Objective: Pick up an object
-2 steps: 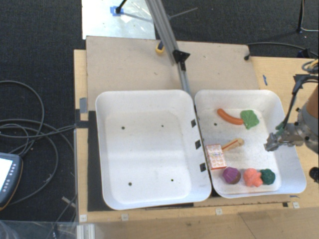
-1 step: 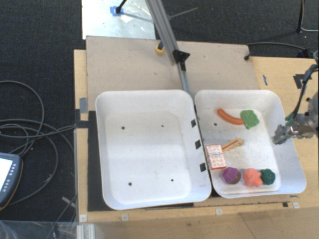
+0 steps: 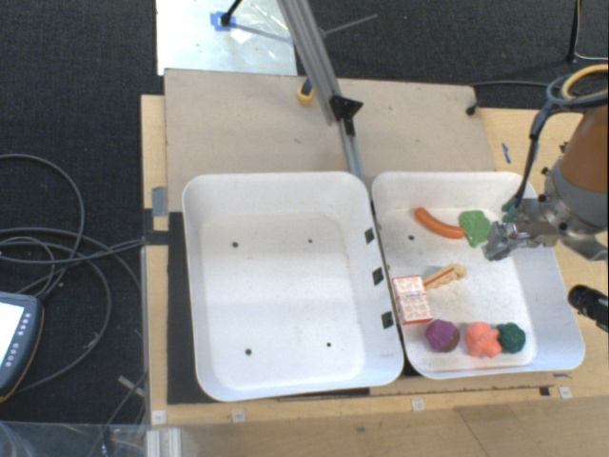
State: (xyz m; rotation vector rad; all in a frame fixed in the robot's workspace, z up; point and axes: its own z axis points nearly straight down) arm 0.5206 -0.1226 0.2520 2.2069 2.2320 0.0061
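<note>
Green piece (image 3: 475, 227) beside fingers (image 3: 499, 247)

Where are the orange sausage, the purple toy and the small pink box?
orange sausage (image 3: 439, 224), camera view, mid-length.
purple toy (image 3: 441, 335), camera view, its top.
small pink box (image 3: 412, 300), camera view, centre of its upper face.

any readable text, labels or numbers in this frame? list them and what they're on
No text reads clearly in the camera view.
Small carton in the right bin: pink and white print on its face, too small and blurred to read.
Screen device at the left edge: display lit, nothing legible on it.
Blue tape on the floor at the top: no marking can be made out.
</note>
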